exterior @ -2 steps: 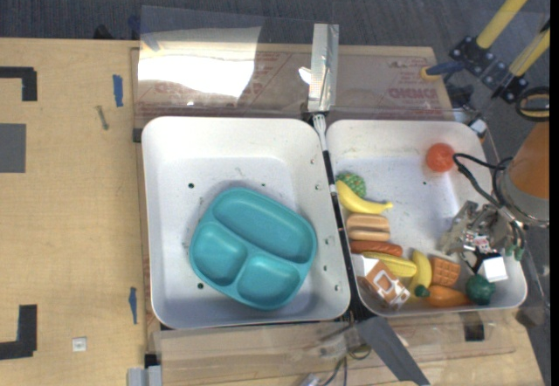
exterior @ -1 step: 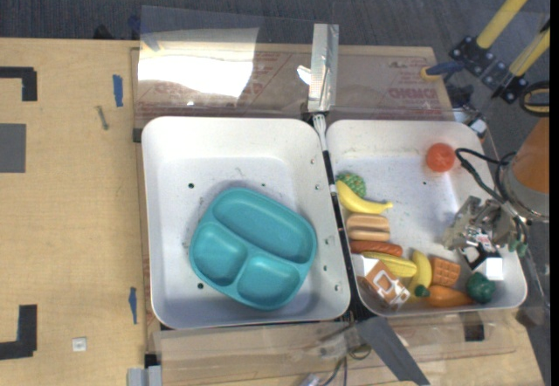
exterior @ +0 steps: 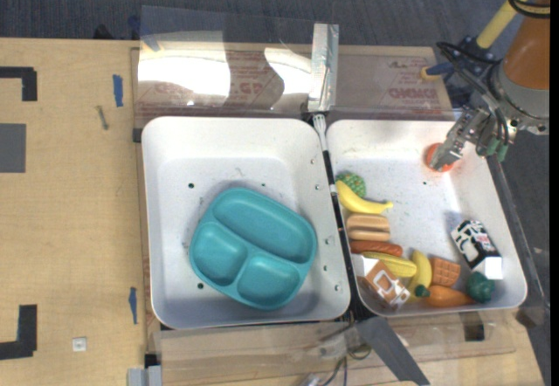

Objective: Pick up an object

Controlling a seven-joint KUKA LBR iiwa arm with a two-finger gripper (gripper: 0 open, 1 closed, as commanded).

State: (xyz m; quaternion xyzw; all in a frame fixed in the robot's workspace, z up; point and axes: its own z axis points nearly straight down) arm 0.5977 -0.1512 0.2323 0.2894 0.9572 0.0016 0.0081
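Gripper (exterior: 451,154) sits right over a small orange-red toy (exterior: 440,158) in the right bin (exterior: 511,227) (finger state: can't tell).

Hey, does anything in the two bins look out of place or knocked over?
Nothing looks spilled or damaged. The teal divided plate sits askew in the left bin, and the toy food is heaped along the right bin's left and front sides.

Layout: two bins on desk

Left bin (exterior: 166,148) holds one tray (exterior: 253,244), toward its front. Right bin (exterior: 489,201) sits beside it, walls touching. In right bin: banana (exterior: 360,199) at left wall, hot dog (exterior: 369,225) just in front of it, carrot (exterior: 445,295) at front, carton (exterior: 476,240) at right, tomato (exterior: 441,157) at back, end effector (exterior: 454,148) over it.
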